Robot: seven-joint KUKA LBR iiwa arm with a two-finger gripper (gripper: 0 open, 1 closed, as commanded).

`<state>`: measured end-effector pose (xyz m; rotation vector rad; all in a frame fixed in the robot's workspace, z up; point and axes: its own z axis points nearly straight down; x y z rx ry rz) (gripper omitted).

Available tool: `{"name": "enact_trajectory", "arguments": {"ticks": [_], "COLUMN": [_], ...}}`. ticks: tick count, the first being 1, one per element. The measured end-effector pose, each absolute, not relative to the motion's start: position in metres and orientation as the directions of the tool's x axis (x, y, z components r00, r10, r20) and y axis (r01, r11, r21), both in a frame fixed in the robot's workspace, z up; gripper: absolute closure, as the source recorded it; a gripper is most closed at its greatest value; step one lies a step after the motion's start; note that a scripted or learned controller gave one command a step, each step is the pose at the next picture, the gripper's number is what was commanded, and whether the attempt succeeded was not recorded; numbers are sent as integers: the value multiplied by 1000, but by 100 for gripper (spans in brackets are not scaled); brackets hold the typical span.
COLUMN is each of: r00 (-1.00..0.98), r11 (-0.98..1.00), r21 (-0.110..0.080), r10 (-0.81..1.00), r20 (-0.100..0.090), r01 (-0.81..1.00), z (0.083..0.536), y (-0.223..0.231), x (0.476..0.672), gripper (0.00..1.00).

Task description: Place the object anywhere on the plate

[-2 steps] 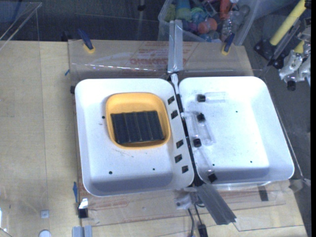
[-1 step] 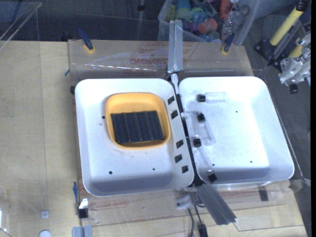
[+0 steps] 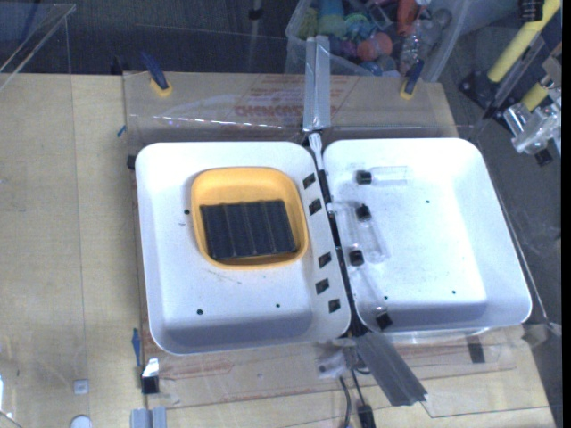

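A yellow plate sits in the left white bin. A black ridged rectangular object lies flat on the plate, covering most of its lower half. My gripper hangs at the far upper right, outside the right white bin and well away from the plate and the object. Nothing shows in its grasp.
Clear pieces with black caps lie in the right bin near the divider: one at the top and others lower down. A clear tub of colourful toys stands behind the bins. Blue clamps hold the sheet at the back.
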<state>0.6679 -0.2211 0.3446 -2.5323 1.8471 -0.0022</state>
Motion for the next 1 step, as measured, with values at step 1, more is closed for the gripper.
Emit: {"name": "enact_trajectory", "arguments": {"ticks": [1], "r00": [347], "r11": [-347], "r21": [-2], "r10": [-938], "r20": [-6], "r01": [-938], "z": [326], "y": [-214], "x": [667], "gripper": [100]}}
